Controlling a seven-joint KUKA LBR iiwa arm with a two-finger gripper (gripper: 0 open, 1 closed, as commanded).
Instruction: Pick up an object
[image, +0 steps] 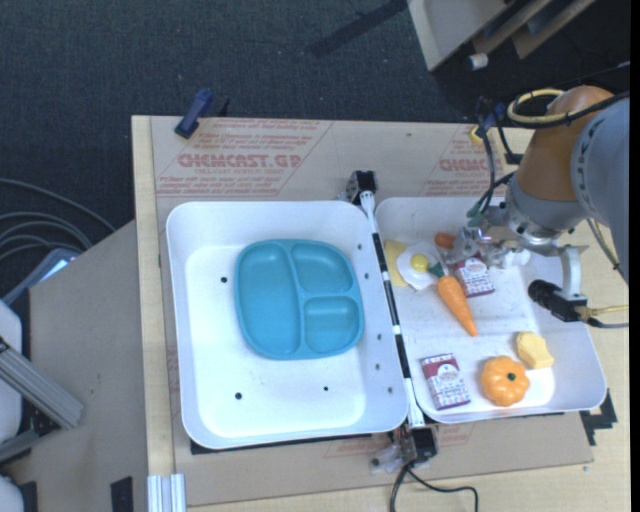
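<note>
Currently poised at the right bin's (590, 385) twelve o'clock end: gripper (478, 245), reaching in from three o'clock, right over a small red-and-white carton (478, 280). Cannot tell how wide the claw stands, nor whether anything is caught in it; too small and cluttered to read. Probably aimed at that carton, as the nearest thing beneath. Crowded just there: carrot (457, 304) touching the carton at its eight o'clock side, fried egg (415, 267) at nine o'clock by the bin wall, small orange piece (444, 241) just beside the gripper at nine. Looser pickings toward six o'clock: second carton (443, 380), pumpkin (504, 381), yellow wedge (535, 350), each apart from its neighbours, so likely easier to close on cleanly. Left bin (190, 300) holding a blue divided plate (298, 298), flat at its centre.
</note>
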